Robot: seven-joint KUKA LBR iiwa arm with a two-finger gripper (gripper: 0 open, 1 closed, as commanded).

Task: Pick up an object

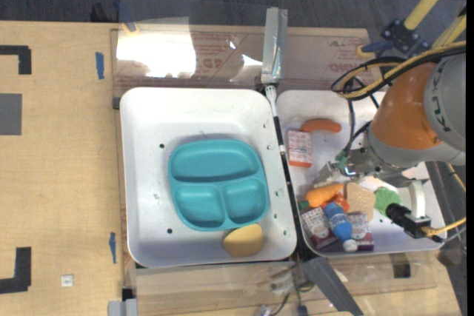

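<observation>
Arm (415,115) reaches in from the right over the right bin (296,103), its wrist low above a heap of small objects at that bin's near end. Gripper (342,168) sits just above the heap; whether the jaws are open or closed, or hold anything, cannot be told from this angle.

Heap: orange carrot-like piece (324,195), tan block (359,198), green piece (386,197), blue bottle (340,223), all crowded and touching. Further back, apart: small carton (299,147), sausage (321,126).

Left bin (141,159) carries a teal divided tray (217,183) with a yellow lump (244,239) just beside its near edge.

Step, as judged: descent or approach onto the heap, no lift evident. Next move calls for closing on a single piece, probably the carrot or the block, then rising straight. Risk: neighbours dragged along.
</observation>
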